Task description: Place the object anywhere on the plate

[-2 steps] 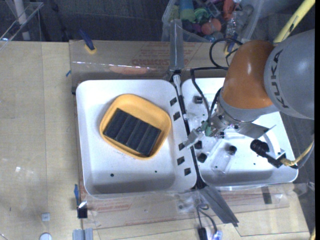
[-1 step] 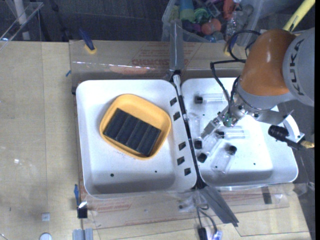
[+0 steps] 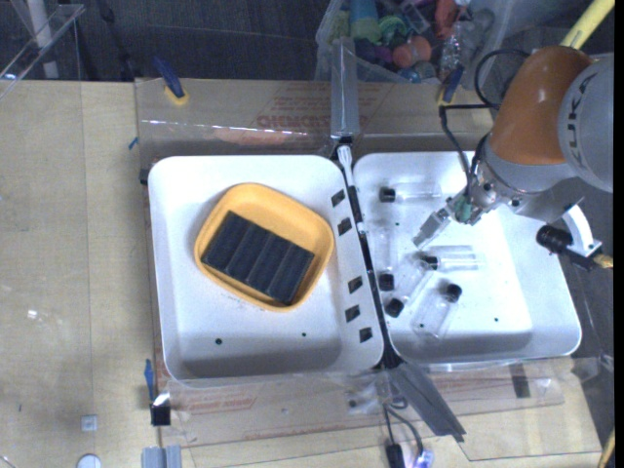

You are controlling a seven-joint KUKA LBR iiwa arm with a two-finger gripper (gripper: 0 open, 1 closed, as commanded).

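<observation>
Scanning left to right. Left bin (image 3: 175,261), centre-left of frame: yellow plate (image 3: 219,217) lying tilted, square-ish, rounded corners. Dark ribbed slab (image 3: 261,255) resting on plate, covering most of its middle, long side running upper left to lower right. Slab apart from arm, nothing touching it. Judging by this: object already on plate, placing seemingly complete, assuming slab is the task's object; only withdrawal of arm possibly left.

Divider (image 3: 356,252) between bins, centre of frame, bearing a row of small dark tabs.

Right bin (image 3: 546,310), centre-right: several clear vials with black caps (image 3: 437,291) scattered across its left half, some lying flat, hard to count against white floor. None on plate.

Gripper (image 3: 444,220) upper right of centre, slanting down-left over right bin, above the vials. Fingers too small and blurred against the clear pieces; cannot tell whether apart or together, nor whether anything sits between them. Grey arm with orange band (image 3: 536,105) at upper right edge.

Clear tub of coloured toys (image 3: 405,13) at top of frame, behind the bins.
</observation>
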